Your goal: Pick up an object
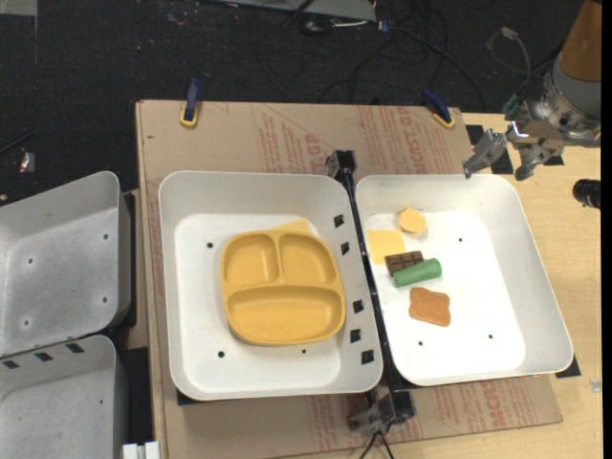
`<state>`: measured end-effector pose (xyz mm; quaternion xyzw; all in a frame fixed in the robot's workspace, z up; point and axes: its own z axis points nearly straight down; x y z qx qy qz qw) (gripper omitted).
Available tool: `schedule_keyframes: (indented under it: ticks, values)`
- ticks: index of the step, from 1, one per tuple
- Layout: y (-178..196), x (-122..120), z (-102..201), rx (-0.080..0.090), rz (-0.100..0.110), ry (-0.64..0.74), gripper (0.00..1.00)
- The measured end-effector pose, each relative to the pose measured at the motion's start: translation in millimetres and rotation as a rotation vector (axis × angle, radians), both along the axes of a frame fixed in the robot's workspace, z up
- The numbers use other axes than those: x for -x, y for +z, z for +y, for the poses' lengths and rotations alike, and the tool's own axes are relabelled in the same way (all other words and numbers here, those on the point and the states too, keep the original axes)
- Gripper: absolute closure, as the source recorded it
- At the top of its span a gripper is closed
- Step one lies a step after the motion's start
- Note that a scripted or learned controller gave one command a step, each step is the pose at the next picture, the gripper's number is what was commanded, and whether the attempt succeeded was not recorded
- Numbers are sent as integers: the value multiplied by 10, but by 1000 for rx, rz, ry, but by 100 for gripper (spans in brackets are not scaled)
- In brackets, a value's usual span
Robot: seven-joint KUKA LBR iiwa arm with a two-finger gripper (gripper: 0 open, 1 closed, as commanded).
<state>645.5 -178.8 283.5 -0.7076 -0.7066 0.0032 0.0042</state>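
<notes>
The hand [504,159] is open, empty — it should lower straight over the green cylinder [417,273], fingers astride it.

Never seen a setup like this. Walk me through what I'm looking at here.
A single camera looks down at a slant on a bench with two shallow white bins. The left bin holds a yellow divided tray. The right bin holds small play foods: a green cylinder, a brown chocolate piece, a yellow slice, a round orange piece and an orange-brown piece. At the upper right is the robot arm; its gripper hovers over the right bin's far corner, fingers apart, holding nothing.
</notes>
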Motion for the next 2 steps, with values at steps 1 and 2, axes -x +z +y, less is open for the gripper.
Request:
schedule_keyframes:
  ticks: [1,2]
  values:
    - [70,-19,5,2,-11,2,0]
    - [-479,-119,32,1,-7,5,0]
